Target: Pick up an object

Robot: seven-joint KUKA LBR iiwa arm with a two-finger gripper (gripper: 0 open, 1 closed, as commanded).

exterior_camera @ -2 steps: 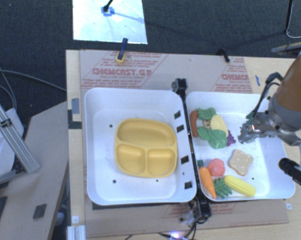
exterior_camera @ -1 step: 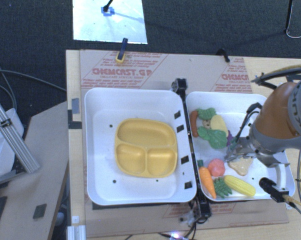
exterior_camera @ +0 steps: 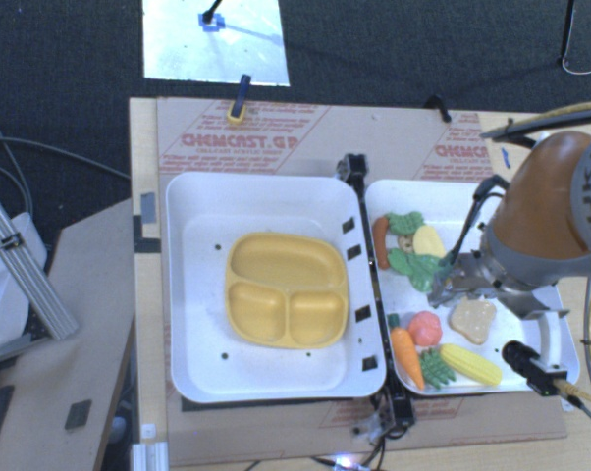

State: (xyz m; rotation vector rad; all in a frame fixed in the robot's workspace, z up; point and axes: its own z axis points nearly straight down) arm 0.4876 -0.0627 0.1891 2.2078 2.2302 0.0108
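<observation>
Camera view, read from its left: the left bin (exterior_camera: 188, 263) carries a yellow divided plate (exterior_camera: 286, 289) at its middle, and nothing else in it looks graspable. The right bin (exterior_camera: 413, 192) holds the toy food, so any of these could be the pick: a red sausage (exterior_camera: 380, 239) by the left wall, green broccoli (exterior_camera: 410, 245) and a yellow piece (exterior_camera: 429, 239) toward the far edge, a carrot (exterior_camera: 405, 355), a red tomato (exterior_camera: 426, 328) and a corn cob (exterior_camera: 470, 363) along the near edge, and a tan toast slice (exterior_camera: 472, 320) mid-bin. All look like light, hard, smooth plastic, likely to slip; the corn's long sides seem the safest hold. The gripper (exterior_camera: 451, 285) hangs low between broccoli and toast; the wrist hides it, so I cannot tell how it is set.
</observation>
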